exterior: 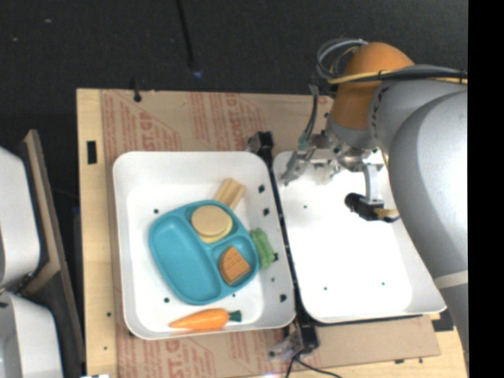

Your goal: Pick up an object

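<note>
Robot lab, bench (173, 120), two white bins (346, 258), arm (425, 156)

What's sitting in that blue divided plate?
The blue plate holds a round tan disc in one compartment and a brown toast-like piece in another. Whatever lies beneath the plate is covered.

The arm (429, 164) reaches from the right, wrist (358, 105) down.

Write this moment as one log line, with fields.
hand: above right bin, upper-left corner | blue tray: in left bin | carrot: same bin, outside blue tray
</note>
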You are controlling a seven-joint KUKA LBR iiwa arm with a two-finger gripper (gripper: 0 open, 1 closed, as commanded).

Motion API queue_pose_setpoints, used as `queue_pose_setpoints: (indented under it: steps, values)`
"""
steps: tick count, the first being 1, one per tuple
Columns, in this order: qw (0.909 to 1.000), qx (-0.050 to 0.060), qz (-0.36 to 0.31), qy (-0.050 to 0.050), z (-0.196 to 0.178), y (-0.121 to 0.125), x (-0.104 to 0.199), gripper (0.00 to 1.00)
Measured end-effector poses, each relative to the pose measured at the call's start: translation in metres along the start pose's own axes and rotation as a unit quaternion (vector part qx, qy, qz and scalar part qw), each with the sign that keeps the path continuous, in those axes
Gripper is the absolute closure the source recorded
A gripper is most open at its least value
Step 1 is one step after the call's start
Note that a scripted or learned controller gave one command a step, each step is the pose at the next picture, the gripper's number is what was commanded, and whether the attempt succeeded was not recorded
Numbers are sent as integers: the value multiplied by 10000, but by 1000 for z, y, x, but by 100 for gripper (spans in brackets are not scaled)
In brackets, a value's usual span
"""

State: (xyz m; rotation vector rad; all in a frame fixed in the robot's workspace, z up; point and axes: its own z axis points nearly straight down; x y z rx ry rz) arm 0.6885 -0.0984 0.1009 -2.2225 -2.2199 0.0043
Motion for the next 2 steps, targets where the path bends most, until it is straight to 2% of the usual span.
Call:
queue_pose_setpoints:
  steps: [2]
  values:
    - [10000, -14, 0, 6, 0, -8, -2, 0]
